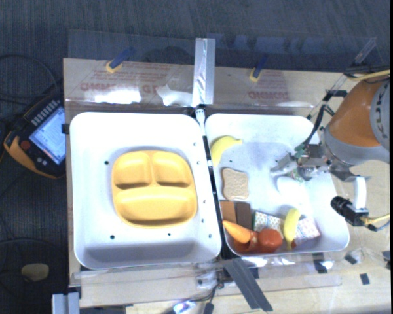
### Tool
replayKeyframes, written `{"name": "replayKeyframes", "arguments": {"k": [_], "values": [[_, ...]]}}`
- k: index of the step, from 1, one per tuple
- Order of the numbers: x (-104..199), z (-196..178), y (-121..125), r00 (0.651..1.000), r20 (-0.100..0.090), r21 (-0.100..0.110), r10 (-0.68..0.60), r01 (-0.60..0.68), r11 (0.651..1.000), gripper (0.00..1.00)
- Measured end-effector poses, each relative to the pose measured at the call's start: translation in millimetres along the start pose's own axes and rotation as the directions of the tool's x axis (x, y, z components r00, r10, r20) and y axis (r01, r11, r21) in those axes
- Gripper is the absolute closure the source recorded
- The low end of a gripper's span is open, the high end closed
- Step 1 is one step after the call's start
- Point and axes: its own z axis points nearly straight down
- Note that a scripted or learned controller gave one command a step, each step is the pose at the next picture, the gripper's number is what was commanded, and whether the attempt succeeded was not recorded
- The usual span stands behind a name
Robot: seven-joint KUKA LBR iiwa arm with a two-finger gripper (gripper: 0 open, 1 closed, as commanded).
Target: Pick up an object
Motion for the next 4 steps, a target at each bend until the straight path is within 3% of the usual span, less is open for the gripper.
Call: {"name": "replayKeyframes", "arguments": {"k": [3,4], "values": [[-2.6,1.9,4.3,0.995,0.002,-0.002,-0.098,0.098,0.995,0.00],[65.6,-4.1,18.6,0.998,-0.003,0.030,-0.063,0.063,0.998,0.00]]}}
